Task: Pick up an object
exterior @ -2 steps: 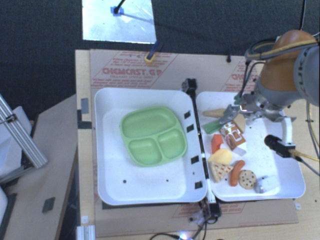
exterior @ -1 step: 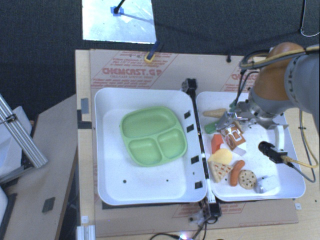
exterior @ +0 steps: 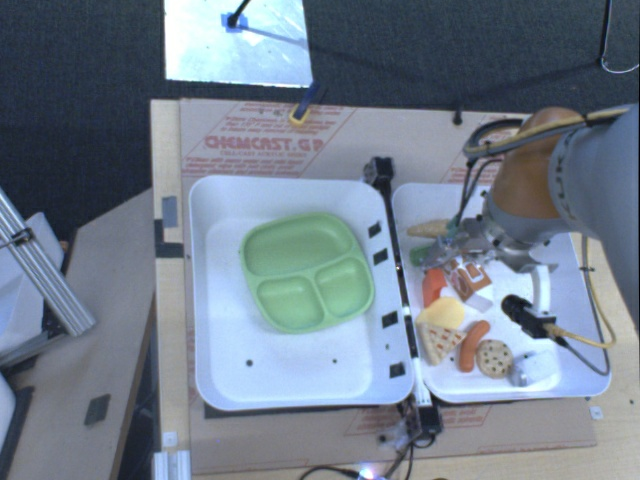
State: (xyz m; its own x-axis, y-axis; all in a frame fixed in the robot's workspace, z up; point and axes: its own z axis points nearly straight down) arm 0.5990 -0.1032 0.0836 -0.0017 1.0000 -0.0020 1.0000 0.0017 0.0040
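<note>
The claw [exterior: 455, 256] hangs over the toy food [exterior: 455, 313] in the right bin [exterior: 575, 368]; whether it's spread, we cannot tell. We judge the pieces light, stiff, slippery; pinch narrow sides.

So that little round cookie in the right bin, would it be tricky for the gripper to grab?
Probably somewhat. The cookie looks flat and disc-shaped, so it likely lies low against the bin floor, giving fingers little edge to catch. It seems like a stiff toy, probably light, so it may slide when nudged. The sausage touching its side could crowd a grasp.
</note>
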